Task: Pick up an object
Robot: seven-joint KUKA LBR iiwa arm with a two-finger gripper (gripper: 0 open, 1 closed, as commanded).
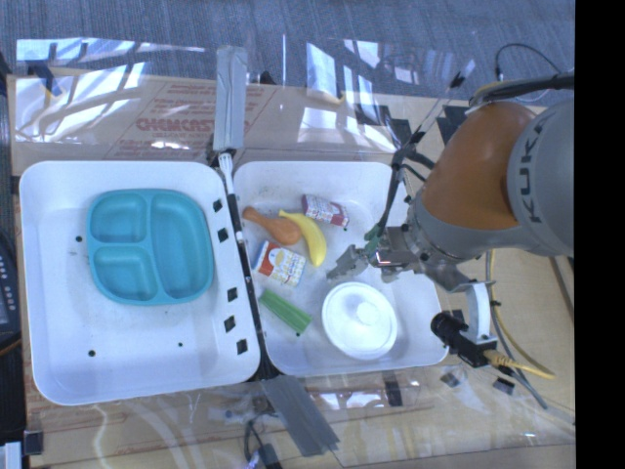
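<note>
Two white bins (59, 360), one blue tray (151, 244), one banana (311, 235), one carrot (275, 226), one white bowl (359, 319), two packets (280, 263)

One fixed camera sits high above the table (146, 125) and looks down at a slant, far enough off to take in both white bins whole. The left bin (49, 291) fills the left half, the right bin (293, 355) sits just right of centre. The arm (498, 179) enters from the right edge. Grey floor (195, 3) runs along the top.
</note>
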